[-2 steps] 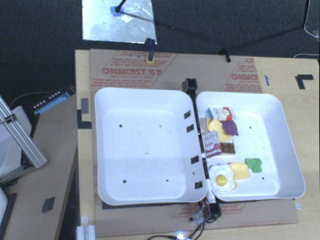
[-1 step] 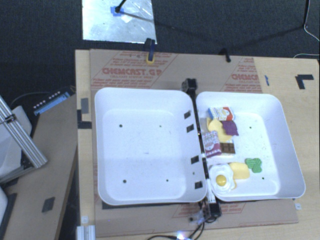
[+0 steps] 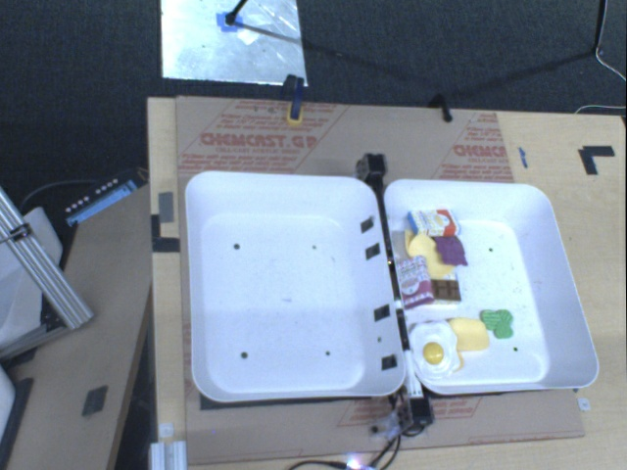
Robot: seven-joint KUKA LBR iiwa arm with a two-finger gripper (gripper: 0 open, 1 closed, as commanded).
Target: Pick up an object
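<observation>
The right bin (image 3: 549,262) holds a cluster of small toy food items along its left side. At the top lies a white carton with red and blue print (image 3: 434,222). Below it sit a yellow piece (image 3: 422,248) and a purple piece (image 3: 451,251). A pink packet (image 3: 413,280) and a brown chocolate bar (image 3: 446,290) lie in the middle. Lower down are a fried egg (image 3: 434,351), a yellow block (image 3: 469,335) and a green piece (image 3: 498,322).
The left bin (image 3: 284,282) stands beside the right one, joined by a black clipped divider (image 3: 384,262). Both rest on a cardboard sheet (image 3: 255,135). A metal plate (image 3: 232,25) lies on the dark floor behind. An aluminium frame (image 3: 39,272) stands at the left.
</observation>
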